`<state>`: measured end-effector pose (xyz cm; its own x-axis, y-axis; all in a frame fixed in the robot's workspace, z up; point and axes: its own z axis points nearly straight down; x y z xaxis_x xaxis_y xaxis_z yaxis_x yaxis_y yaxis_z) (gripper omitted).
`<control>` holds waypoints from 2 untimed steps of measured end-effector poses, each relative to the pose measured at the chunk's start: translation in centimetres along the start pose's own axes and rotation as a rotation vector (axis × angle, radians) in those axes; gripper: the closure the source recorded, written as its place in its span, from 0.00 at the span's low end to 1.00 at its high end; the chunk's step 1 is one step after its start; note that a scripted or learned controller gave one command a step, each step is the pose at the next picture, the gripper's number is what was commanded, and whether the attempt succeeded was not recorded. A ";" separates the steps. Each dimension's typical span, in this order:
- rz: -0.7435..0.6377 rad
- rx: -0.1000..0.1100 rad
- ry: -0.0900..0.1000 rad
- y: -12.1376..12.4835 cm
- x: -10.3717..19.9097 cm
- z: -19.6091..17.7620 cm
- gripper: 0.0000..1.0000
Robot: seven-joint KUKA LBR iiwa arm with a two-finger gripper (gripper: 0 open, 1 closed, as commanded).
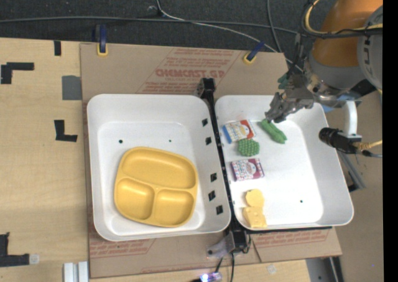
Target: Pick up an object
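Here the arm [345,32] is reaching in from the right, its orange band sitting high above the right bin [311,175]. The gripper [278,114] is hanging over the bin's upper part, its dark fingers pointing down and to the left. The fingertips are sitting just above the upper end of a green pickle [273,131], which is lying tilted on the bin floor. Whether the fingers are touching the pickle, I cannot tell; nothing is showing between them, and the pickle is looking flat on the floor. Whether they are spread or closed I cannot tell either, since they are merging into one dark shape from this angle.

Left of the pickle, a small packet [238,131] with red and blue print is lying near the divider between the bins. Just below it a green knobbly ball [248,147] is resting, close beside the pickle's lower end. Below that a second packet [247,169], pinkish, is lying flat. Near the bin's lower edge two yellow pieces [254,207] are sitting together, one rounder above, one blockier below.

In the left bin [106,112] a yellow tray [155,186] with three compartments is lying, taking up the lower middle.
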<state>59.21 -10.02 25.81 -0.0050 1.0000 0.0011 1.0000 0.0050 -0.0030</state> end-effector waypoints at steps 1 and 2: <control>0.000 0.000 -0.001 -0.1 4.9 1.6 1.00; -0.002 -0.001 0.000 -0.4 11.3 1.8 1.00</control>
<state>58.72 1.23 23.99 -0.0073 1.0000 0.0015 1.0000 0.0073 -0.0018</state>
